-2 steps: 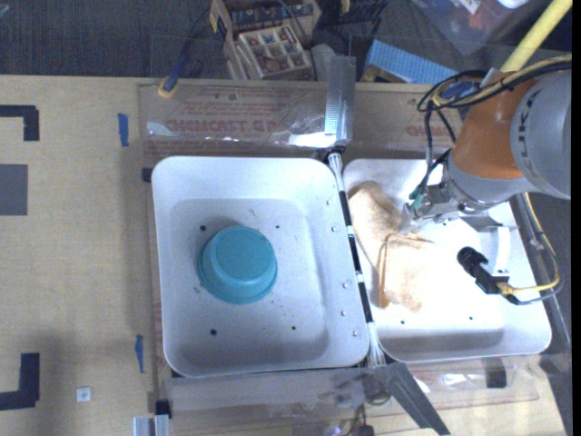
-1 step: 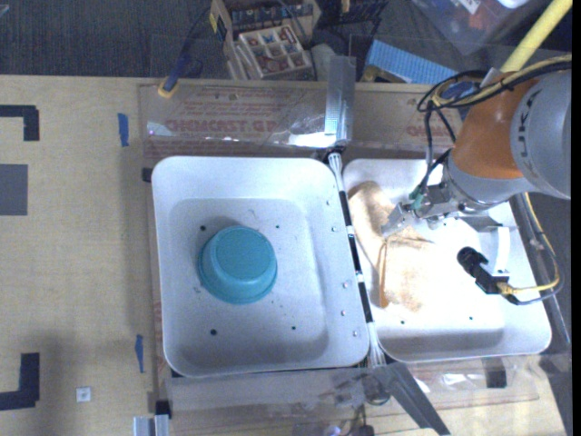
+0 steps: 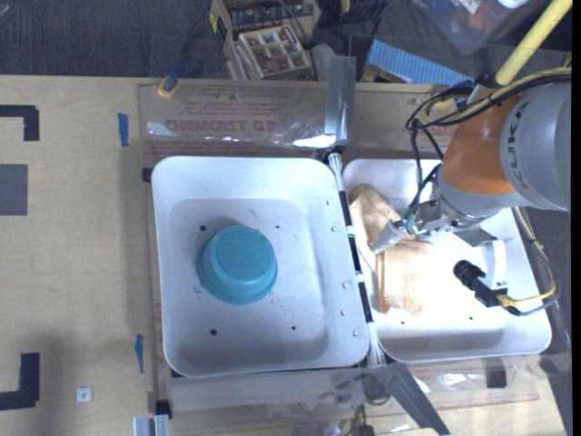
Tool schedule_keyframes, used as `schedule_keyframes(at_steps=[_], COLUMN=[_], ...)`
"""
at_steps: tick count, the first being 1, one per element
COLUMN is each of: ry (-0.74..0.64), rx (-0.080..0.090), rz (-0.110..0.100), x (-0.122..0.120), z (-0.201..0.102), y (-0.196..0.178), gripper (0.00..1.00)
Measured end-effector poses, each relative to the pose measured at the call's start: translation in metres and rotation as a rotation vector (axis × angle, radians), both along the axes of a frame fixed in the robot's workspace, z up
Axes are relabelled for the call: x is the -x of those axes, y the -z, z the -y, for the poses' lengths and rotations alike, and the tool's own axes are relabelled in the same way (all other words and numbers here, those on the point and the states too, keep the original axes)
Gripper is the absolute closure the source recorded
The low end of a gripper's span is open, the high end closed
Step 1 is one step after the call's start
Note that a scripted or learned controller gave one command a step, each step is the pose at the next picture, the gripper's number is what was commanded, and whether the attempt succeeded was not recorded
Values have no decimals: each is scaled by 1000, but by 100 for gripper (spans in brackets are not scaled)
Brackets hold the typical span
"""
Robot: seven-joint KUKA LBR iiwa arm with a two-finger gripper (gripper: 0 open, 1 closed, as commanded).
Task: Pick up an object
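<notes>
From where I stand, the blue bowl sits upside down near the middle of the left bin. Beyond that bowl, in the right bin, lies a tan cloth (crumpled, pale brown), stretching from the bin's far corner toward its near side. The arm reaches down over the cloth, and its gripper is at the cloth's upper part; whether it has closed on anything, I cannot tell.
</notes>
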State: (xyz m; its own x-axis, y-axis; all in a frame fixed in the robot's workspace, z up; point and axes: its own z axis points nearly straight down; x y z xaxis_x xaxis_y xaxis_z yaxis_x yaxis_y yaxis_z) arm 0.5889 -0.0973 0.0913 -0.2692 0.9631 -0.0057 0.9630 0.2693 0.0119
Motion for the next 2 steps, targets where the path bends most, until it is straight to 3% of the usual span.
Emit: schedule_keyframes(at_steps=[1, 2], ry=[3, 4], rx=[-3, -3], rz=[3, 3], x=[-1, -1], z=[0, 0], y=[-11, -11], gripper=[100, 0])
